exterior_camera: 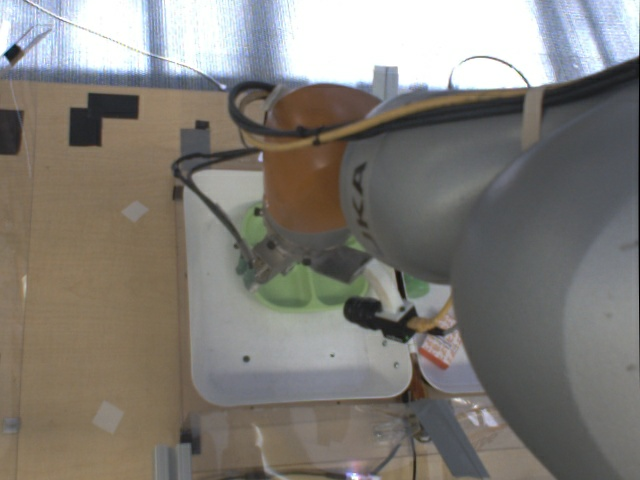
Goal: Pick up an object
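Grey and orange metal takes up most of the camera view: the arm (pixel 480 218) reaches in from the right, and its orange band (pixel 305 158) sits directly above the left white bin (pixel 250 363). Below the band the wrist narrows to the gripper (pixel 262 266), which hangs low over the upper middle of that bin. Whether the gripper is wide, narrow or holding anything cannot be told, because the wrist hides its tips from above.

Right under and around the gripper lies a light green divided tray (pixel 300 293), flat on the bin floor. Its rim shows to the gripper's left as a curved green edge and spreads below and to the right of the gripper, where a ridge splits it into compartments. The gripper's lower parts look to be touching or just above the tray's left rim; which of the two is unclear.

Black cables (pixel 215 203) loop from the band's top down past the gripper's left side. A black cylindrical fitting (pixel 365 314) sticks out to the right of the gripper, near the bin's right wall. Further right, past that wall and partly under the arm, a small red and white packet (pixel 440 350) lies in the right bin (pixel 455 378). The wooden bench (pixel 90 268) stretches to the gripper's left, with black square marks (pixel 100 116) near its far edge.
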Robot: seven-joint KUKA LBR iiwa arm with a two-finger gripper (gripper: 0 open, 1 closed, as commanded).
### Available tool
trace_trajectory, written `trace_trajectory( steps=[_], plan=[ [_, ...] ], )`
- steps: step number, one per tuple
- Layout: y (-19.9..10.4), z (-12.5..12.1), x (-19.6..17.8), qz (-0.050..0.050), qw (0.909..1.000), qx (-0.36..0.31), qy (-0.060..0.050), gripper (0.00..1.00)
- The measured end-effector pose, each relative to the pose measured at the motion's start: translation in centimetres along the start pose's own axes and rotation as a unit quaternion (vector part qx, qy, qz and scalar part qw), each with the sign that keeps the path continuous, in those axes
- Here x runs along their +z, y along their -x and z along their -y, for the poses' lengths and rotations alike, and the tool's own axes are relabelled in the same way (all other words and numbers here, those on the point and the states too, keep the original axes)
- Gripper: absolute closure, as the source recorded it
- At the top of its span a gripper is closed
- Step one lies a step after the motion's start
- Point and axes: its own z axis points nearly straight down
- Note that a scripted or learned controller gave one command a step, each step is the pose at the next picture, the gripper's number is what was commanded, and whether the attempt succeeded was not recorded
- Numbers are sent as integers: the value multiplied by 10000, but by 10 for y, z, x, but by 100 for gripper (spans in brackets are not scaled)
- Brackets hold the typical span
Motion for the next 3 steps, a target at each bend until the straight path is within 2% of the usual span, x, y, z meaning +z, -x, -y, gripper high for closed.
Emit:
trace_trajectory(
  steps=[1,2,3],
  plan=[
    [28,-25,7,-1,9908,1352,-8,100],
    [28,-26,-4,8,9914,1310,13,100],
    [57,-39,12,5,9404,3400,-18,100]
  ],
)
